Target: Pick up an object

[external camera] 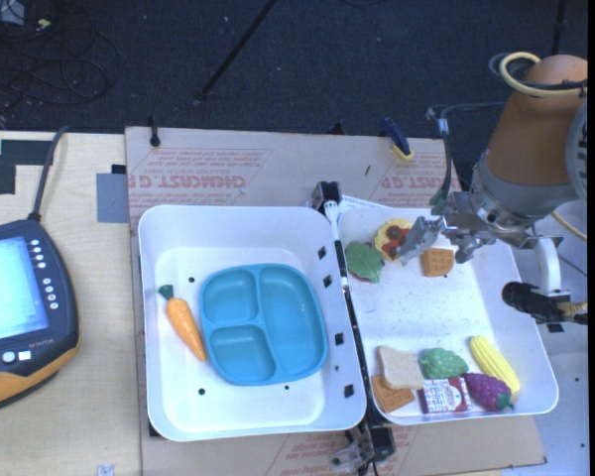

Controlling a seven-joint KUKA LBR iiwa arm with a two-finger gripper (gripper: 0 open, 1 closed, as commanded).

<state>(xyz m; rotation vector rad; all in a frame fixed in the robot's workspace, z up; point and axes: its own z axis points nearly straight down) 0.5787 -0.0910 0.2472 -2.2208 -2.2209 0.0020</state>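
**Arm over the right bin, nothing gripped**

The left bin point(169, 266) held a blue tray point(263, 323) and a carrot point(185, 325). In the right bin point(426, 305), the gripper point(438, 241) hung with fingers apart just above the waffle point(437, 263), clamping nothing. A green leaf point(363, 262) lay nearby; bread point(402, 367), corn point(494, 363) and grapes point(486, 390) sat along the near edge.

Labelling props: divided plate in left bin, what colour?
Light blue; the divided plate shows clearly in the camera view.
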